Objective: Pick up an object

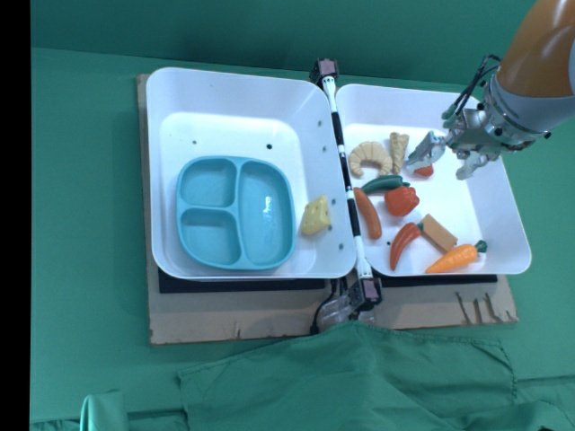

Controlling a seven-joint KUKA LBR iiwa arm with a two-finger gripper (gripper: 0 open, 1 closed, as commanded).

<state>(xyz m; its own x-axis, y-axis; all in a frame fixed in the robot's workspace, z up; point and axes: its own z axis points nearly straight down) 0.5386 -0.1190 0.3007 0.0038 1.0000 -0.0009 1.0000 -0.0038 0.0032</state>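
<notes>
The arm (539, 43) reaches in from the right, hand (445, 157) spread wide.

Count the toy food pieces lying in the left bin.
1: a yellow cheese wedge near the left bin's right wall, beside the blue divided plate. The plate's compartments hold nothing, and nothing seems hidden.

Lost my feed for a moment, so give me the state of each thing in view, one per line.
tool: open, above the right bin, holding nothing
croissant: loose in right bin
carrot: lying flat, near front corner
red pepper: loose, untouched
cheese wedge: in left bin, beside blue plate
</notes>
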